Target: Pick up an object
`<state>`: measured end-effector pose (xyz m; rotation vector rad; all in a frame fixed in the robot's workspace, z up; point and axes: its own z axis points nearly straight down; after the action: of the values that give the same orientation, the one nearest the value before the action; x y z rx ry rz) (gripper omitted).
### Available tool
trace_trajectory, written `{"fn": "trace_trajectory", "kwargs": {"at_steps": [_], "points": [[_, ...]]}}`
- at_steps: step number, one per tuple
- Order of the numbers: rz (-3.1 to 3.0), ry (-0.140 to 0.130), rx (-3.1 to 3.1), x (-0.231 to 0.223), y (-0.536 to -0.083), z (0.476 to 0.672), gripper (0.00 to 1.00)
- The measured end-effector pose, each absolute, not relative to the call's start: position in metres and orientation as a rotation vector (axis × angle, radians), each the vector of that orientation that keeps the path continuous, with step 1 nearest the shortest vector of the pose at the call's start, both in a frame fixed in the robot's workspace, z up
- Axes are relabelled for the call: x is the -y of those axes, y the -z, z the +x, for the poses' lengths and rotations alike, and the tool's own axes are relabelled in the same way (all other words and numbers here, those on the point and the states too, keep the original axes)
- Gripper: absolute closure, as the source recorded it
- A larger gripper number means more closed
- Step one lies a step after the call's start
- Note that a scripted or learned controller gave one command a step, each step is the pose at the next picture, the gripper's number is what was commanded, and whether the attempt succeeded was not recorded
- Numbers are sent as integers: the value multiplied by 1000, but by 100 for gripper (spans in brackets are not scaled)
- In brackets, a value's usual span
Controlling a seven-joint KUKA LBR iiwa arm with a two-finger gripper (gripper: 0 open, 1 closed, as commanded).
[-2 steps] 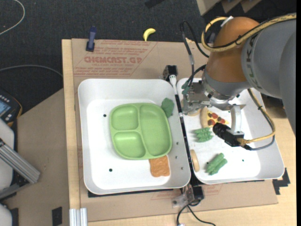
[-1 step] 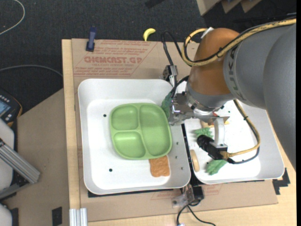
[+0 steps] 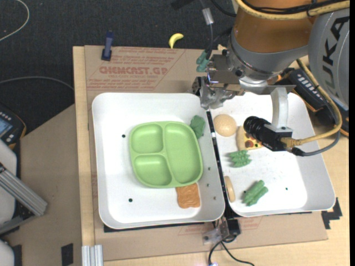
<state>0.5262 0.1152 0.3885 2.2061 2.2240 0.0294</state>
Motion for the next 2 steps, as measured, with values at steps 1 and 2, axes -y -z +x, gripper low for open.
{"fn": "trace_trajectory", "kwargs": {"at_steps": [1,2], "points": [[2210,-27,-2222,-126,-513,478,100],[2215,-10,-2223,-168,-537,520,100]]}}
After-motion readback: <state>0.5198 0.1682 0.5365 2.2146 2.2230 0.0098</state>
